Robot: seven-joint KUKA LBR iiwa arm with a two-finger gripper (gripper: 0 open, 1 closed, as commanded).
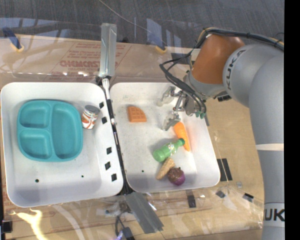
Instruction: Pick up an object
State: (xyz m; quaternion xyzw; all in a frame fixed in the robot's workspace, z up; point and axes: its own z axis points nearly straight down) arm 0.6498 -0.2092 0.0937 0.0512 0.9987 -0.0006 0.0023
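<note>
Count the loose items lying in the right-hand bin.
5: a waffle at upper left, a carrot just below the gripper, a green bottle mid-bin, and a tan piece touching a purple piece near the front rim. The arm may hide others.

Robotics lab bench. 2 white bins (20, 184) taped down on cardboard (80, 59) under clear plastic sheeting, industrial arm (250, 79) alongside, grey carpet (50, 1) behind.

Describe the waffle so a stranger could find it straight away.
Look in the right-hand shallow white bin, at its upper left area. There the small square orange-brown waffle lies alone, flat and grid-patterned, unlike the rounded carrot, bottle and other foods lower down.
</note>
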